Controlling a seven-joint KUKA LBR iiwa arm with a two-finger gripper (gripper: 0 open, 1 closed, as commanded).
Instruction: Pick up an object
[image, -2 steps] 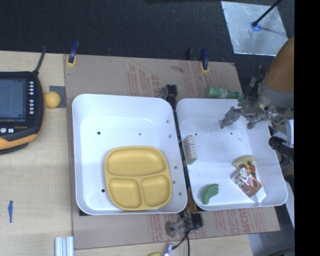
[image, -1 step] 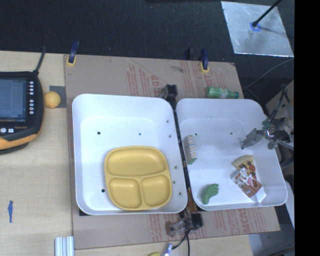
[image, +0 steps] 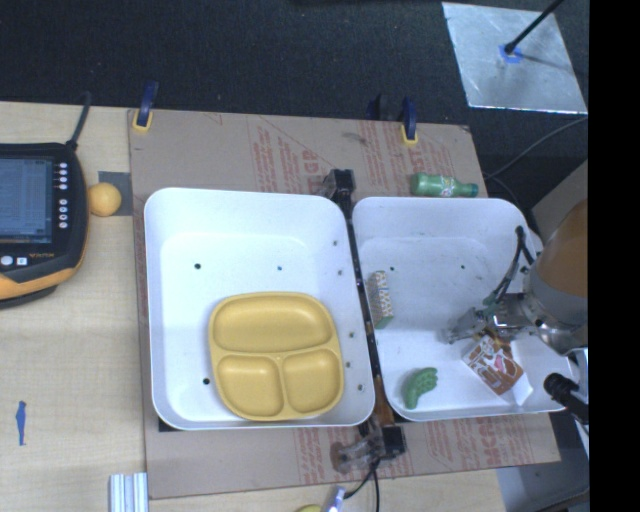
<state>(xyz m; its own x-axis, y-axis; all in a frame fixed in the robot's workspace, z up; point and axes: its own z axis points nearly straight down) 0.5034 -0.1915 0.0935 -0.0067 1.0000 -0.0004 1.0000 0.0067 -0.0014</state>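
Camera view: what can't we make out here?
- Gripper: dark and small against the right bin; whether it grips anything, cannot tell.
- Packet: print too small to read; the wrist above partly overlaps it.
- Arm: cut off by the right edge.
- Green bottle: label too small.

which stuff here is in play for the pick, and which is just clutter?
In play:
gripper, low in the right bin
snack packet
green toy
ridged piece by the divider
yellow tray in the left bin

Clutter, outside the bins:
green bottle
yellow ball
control pendant
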